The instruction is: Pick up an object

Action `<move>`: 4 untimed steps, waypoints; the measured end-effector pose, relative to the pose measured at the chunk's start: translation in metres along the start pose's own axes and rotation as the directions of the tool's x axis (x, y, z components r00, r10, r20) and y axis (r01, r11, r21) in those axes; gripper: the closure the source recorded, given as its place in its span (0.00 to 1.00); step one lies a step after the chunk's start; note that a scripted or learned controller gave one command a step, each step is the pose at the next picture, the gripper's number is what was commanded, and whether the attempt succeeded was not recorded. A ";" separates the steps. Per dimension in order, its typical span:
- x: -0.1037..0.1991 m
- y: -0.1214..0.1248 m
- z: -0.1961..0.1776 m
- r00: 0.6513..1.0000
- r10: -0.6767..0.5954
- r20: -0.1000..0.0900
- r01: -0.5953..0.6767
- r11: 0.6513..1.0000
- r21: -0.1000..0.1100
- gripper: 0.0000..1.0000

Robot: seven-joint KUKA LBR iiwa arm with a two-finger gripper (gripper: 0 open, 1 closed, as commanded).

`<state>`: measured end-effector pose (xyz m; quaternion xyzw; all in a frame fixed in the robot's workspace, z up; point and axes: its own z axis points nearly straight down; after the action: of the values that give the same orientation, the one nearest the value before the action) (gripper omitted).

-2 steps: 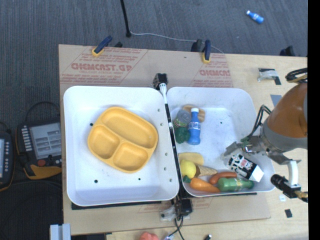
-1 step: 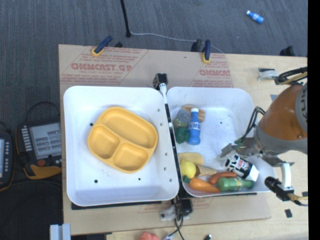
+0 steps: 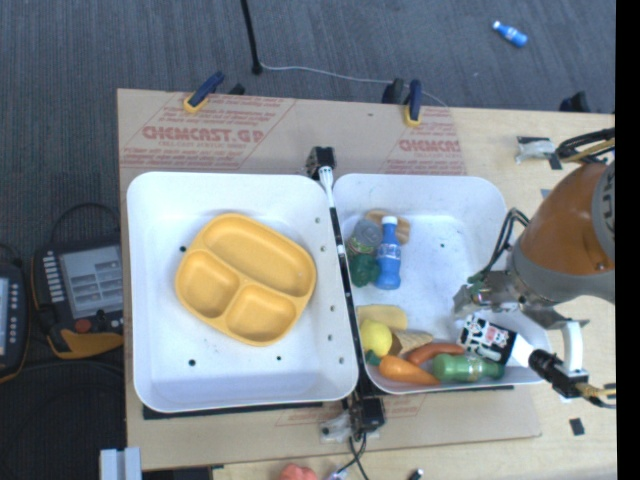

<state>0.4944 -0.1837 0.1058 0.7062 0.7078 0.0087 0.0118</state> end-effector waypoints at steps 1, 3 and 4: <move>0.000 0.000 0.000 1.000 0.000 0.000 0.000 1.000 0.001 0.00; -0.018 -0.001 0.000 1.000 -0.002 -0.005 0.002 1.000 0.006 1.00; -0.018 -0.001 0.000 1.000 -0.001 -0.005 0.001 1.000 0.007 0.00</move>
<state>0.4931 -0.2017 0.1054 0.7058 0.7084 0.0080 0.0075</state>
